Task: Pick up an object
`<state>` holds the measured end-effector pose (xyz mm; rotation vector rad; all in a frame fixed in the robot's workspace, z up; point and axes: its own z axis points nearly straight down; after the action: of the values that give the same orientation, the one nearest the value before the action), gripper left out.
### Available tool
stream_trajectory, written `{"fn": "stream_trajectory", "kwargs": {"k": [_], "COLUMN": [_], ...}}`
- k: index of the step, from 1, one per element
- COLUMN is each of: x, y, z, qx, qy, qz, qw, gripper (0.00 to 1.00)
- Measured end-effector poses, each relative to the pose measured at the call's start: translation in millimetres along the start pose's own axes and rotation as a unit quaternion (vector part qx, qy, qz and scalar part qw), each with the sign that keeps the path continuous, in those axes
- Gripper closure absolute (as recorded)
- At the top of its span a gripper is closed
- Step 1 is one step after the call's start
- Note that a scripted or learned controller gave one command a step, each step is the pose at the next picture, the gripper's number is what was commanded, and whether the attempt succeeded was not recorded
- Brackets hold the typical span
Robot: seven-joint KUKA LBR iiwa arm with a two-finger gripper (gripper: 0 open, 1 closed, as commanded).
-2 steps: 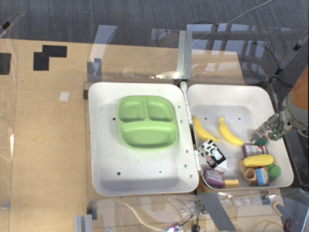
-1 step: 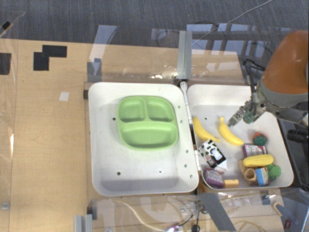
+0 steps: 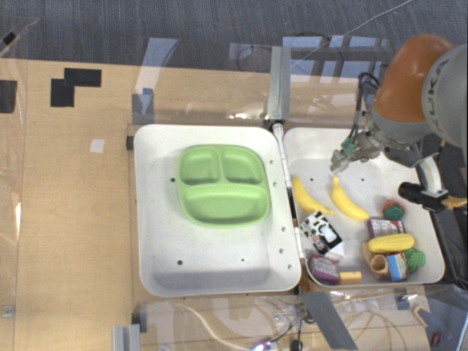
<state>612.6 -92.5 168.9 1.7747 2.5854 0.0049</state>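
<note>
While my pincer (image 3: 344, 157) hangs over the far part of the right bin (image 3: 311, 143), I cannot tell how it is set. That bin holds two bananas, one (image 3: 348, 202) near the middle just below my pincer, another (image 3: 306, 197) by the left wall. Along the near edge lie a black-and-white carton (image 3: 321, 232), a purple cup (image 3: 322, 269), a corn cob (image 3: 391, 243) and small toy foods; no writing is legible. A green divided plate (image 3: 221, 183) sits in the left bin (image 3: 157, 218).

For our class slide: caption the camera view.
Gripper hovers above two bananas in the right bin; green divided plate sits in left bin.
</note>
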Motion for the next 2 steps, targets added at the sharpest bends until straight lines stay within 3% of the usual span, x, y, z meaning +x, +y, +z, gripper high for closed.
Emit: {"fn": "stream_trajectory", "kwargs": {"k": [1, 2], "x": [28, 32], "y": [72, 57], "z": [-18, -58], "qx": [-0.001, 0.0], "qy": [0.0, 0.0], "qz": [-0.034, 0.029], "qw": [0.9994, 0.9996], "gripper": [1.0, 1.0]}}
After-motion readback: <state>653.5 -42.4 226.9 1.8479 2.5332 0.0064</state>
